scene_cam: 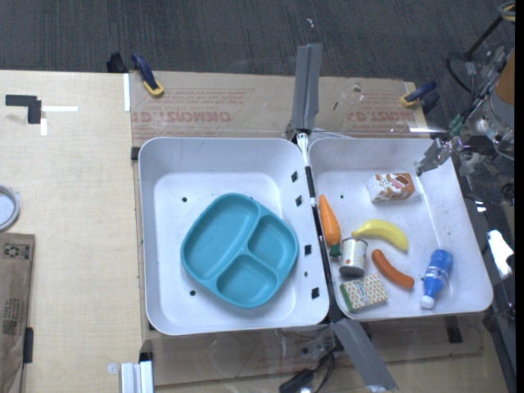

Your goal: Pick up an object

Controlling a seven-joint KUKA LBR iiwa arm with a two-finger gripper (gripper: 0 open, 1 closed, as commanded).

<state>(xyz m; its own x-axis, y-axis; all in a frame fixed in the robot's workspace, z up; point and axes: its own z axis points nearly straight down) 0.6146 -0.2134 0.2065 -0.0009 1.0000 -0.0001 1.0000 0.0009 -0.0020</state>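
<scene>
1. The right bin (458, 219) serves as the landmark; it sits on the wooden counter (65, 187), touching the left bin (155, 236) along a shared middle edge.
2. Toward the far side of the right bin lies a small white packet with red print (392, 187).
3. An orange carrot (329, 220) lies against the right bin's left wall, pointing along it.
4. A yellow banana (386, 232) rests near the middle of the right bin, just beside a small metal can (354, 255) lying on its side.
5. An orange-red sausage (392, 268) lies just nearer the viewer than the banana, tilted toward the bin's near right corner.
6. A green and tan box (363, 292) sits at the right bin's near left corner, close to the can.
7. A blue bottle with a white cap (435, 277) lies near the bin's right wall, cap toward the near edge.
8. A blue three-compartment plate (238, 250) fills the middle of the left bin.
9. The hand (434, 155) hangs over the right bin's far right corner, apart from every object; whether it is released or clenched cannot be told, and nothing is seen in it.
</scene>
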